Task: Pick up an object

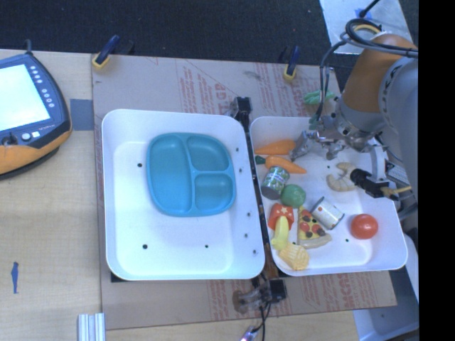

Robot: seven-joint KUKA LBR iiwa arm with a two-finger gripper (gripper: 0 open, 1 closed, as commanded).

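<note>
While my gripper hangs low in the right bin, whether it holds anything I cannot tell; the nearby carrots lie crowded, so it may nudge them aside.

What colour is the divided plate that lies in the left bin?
Light blue. The divided plate shows clearly in the camera view, inside the white left bin.

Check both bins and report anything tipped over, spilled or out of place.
Nothing is spilled. The silver can lies on its side beside the two carrots, and a second small can also lies tipped near the pizza slice. The blue divided plate sits flat in the left bin.
</note>
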